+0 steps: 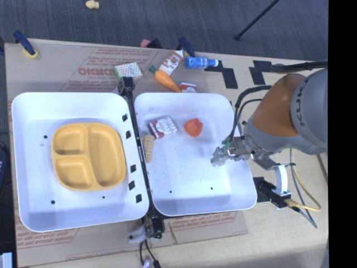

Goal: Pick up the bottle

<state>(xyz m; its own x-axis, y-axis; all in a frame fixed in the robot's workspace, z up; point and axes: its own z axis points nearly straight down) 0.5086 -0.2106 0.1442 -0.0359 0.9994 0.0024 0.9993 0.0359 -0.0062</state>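
- Reaching in from the right edge of the worktop [268, 77], the grey arm [312, 116] with its orange band [279, 108] hangs over the right wall of the right bin [189, 205].
- The hand [220, 156] sits low inside that bin, near the middle of its right wall; it is too small and blurred to tell whether it is apart or together, and nothing is seen clamped in it.
- The bottle [199, 63], blue with a pale cap end, lies on its side on the bare worktop beyond the far edge of the right bin, well apart from the hand.
- Just beside it toward the left lie a white-and-orange carton [170, 63] and an orange carrot-like toy [167, 81], both outside the bins.
- A small green-patterned packet [128, 70] rests near the far end of the seam between the two bins.
- In the right bin, toward its far-left corner, lies a red-and-white box [163, 127]; a red round toy [193, 127] sits just beside it on the right, apart from it.
- A tan cone-shaped piece [148, 148] lies along the left wall of the right bin.
- The left bin [33, 211] holds a yellow divided plate [88, 156] near its centre.
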